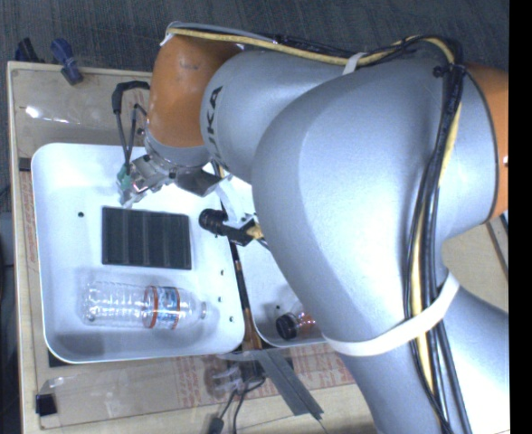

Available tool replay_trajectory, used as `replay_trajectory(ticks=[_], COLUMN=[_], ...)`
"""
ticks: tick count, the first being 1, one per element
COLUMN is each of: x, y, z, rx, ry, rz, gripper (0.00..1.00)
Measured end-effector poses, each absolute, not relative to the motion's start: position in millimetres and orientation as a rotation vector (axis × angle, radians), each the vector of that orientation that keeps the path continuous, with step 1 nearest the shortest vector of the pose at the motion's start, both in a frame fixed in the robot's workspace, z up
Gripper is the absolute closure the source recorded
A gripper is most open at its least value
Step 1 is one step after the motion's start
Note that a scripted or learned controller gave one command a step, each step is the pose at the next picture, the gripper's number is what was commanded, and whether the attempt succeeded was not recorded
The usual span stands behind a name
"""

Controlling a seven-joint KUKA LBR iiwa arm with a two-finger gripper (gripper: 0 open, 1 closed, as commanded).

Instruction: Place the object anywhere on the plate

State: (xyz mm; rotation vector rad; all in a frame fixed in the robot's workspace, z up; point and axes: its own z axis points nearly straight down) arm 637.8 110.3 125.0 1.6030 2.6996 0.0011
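Pincer [132, 181]: we cannot tell its state; we log it above the dark plate [147, 238], seemingly placing; clear bottle [144, 304] lies near, apart.

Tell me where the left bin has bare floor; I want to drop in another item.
Left bin: a bare strip runs along its far-left wall, beside the dark ribbed panel, plus a patch right of the panel. The near end is crowded by the plastic bottle; the far end sits under the gripper.
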Motion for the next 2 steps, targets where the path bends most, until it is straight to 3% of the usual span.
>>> replay_trajectory(ticks=[1,2], x=[572.2,528.9], y=[211.6,210.3], z=[90.9,139.1], rx=[1.862,1.454], ry=[2.535,2.788], rz=[-0.008,-0.004], gripper=[1.00,1.00])
